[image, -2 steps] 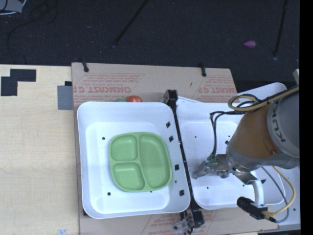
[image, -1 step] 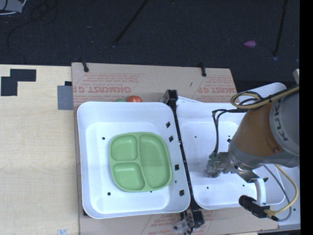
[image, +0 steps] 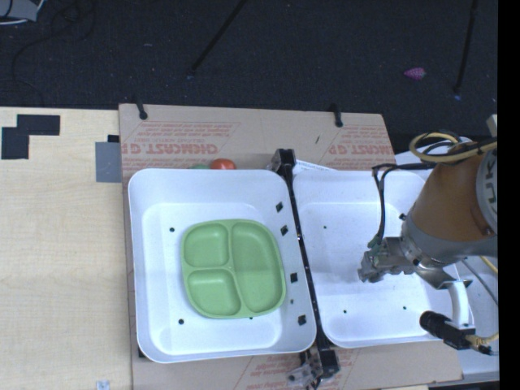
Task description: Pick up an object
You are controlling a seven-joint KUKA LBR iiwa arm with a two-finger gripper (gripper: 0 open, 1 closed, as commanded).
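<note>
Now the gripper (image: 372, 268) hangs low in the right bin (image: 349, 331), with bare white floor under and around it. Whether its jaws stand apart or together I cannot tell; nothing shows between them. A green plate (image: 233, 267), the likeliest thing to pick, lies flat in the left bin (image: 154, 218), well to the jaws' left, across the divider (image: 299, 254). Judging by this, the arm must cross over before any grasp.
</note>
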